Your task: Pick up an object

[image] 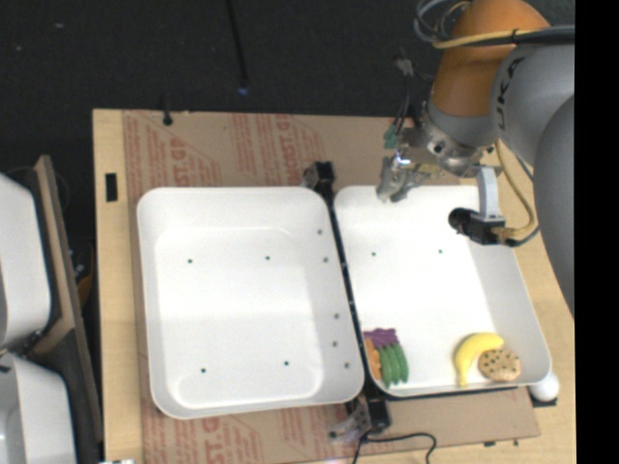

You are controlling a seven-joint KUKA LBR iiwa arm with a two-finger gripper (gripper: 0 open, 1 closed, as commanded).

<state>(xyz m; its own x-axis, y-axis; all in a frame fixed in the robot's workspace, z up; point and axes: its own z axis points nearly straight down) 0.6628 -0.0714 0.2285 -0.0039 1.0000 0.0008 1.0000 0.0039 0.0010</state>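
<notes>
Two shallow white bins sit side by side on your bench; the left bin [242,298] and the right bin [435,288] touch along their inner edges. Note the gripper [395,184] at the far rim of the right bin, near its inner corner; whether it stands wide or narrow cannot be told from this view, and you see nothing held in it. Locate the objects along the near edge of the right bin; a purple-and-green toy [387,356] lies at the near inner corner, an orange piece [372,361] touching its left side; a yellow banana [476,354] lies toward the near outer corner, a speckled cookie [499,363] touching it. All items lie well apart from the gripper.
</notes>
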